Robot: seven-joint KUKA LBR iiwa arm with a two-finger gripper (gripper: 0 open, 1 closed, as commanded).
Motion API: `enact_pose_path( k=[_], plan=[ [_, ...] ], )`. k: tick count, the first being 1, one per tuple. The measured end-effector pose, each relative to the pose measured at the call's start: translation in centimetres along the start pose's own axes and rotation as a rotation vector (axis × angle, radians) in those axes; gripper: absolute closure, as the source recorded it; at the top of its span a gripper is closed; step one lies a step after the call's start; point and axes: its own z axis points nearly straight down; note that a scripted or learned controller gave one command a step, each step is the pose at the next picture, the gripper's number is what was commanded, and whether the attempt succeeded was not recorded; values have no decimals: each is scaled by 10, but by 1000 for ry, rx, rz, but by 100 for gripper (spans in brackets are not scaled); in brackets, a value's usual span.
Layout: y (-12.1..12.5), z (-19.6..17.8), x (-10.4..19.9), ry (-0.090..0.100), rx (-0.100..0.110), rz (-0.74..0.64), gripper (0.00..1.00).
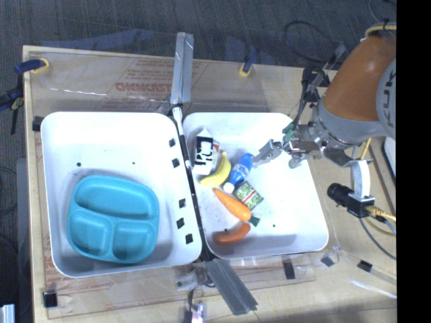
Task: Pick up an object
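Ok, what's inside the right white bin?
A yellow banana, blue bottle, orange carrot, sausage, green packet and black-and-white carton; anything underneath is hidden.

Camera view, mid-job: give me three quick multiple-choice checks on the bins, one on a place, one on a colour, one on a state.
1. Where does the divided tray lie?
A. in the left bin
B. in the right bin
C. on the bench outside the bins

2. What colour is the cap end of the bottle?
A. red
B. blue
C. black

3. How does the gripper stand relative to the objects?
A. clamped on the banana
B. lifting the carrot above the bin
C. over the right bin, beside the bottle, with nothing seen between its fingers

Answers:
1. A, the blue tray rests on the floor of the left bin.
2. B, the bottle's upper end is blue.
3. C, the banana and carrot lie on the floor of the right bin, apart from the fingers.
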Motion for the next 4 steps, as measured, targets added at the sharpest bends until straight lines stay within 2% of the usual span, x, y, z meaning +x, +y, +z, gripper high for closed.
enact_pose_path(
  k=[1,2,3,4],
  plan=[
    [3,153,37,-6,-20,-141,0],
    [20,166,38,-10,-22,-410,0],
    [22,154,36,-14,-25,-412,100],
    [22,154,36,-14,-25,-412,0]
  ],
)
